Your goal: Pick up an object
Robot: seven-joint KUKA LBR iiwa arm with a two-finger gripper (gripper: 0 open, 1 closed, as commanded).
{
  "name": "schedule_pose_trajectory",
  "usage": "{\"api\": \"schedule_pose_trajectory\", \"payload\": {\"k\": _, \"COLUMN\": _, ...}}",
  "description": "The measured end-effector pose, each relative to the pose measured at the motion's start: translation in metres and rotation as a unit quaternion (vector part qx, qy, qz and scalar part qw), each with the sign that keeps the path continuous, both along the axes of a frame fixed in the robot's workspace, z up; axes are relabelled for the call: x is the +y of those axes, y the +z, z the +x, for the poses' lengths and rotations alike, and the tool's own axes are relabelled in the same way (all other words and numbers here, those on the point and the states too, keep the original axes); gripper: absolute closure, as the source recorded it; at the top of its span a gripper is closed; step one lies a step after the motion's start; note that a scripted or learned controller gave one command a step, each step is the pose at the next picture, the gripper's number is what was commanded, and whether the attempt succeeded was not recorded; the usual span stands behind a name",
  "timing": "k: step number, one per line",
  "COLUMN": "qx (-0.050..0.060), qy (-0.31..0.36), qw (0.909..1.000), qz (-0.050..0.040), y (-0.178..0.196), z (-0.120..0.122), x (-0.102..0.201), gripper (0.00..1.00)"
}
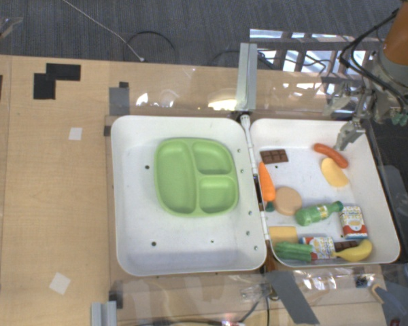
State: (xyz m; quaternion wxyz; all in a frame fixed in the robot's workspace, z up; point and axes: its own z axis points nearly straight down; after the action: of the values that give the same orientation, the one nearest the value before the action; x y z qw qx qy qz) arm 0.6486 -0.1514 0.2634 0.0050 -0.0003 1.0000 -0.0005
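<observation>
My pincer (345, 136) hangs above the sausage (331, 155); whether it's released or clenched I cannot tell. I'd descend straight, straddling its narrow width.

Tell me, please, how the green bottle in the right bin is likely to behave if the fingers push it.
The green bottle lies on its side and looks round, so it would probably roll. It seems a small plastic toy, likely light and stiff. Its shiny surface may be slippery.

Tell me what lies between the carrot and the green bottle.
In the camera view, a round tan cookie lies between the carrot and the green bottle.
</observation>
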Motion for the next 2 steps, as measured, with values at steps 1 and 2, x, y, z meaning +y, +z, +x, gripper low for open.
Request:
{"api": "schedule_pose_trajectory", "payload": {"k": 1, "qx": 0.005, "qy": -0.003, "qw": 1.0000, "qz": 0.0009, "y": -0.094, "z": 0.016, "x": -0.033, "gripper": 0.00}}
{"api": "schedule_pose_trajectory", "payload": {"k": 2, "qx": -0.002, "qy": 0.002, "qw": 1.0000, "qz": -0.0010, "y": -0.174, "z": 0.011, "x": -0.055, "gripper": 0.00}}
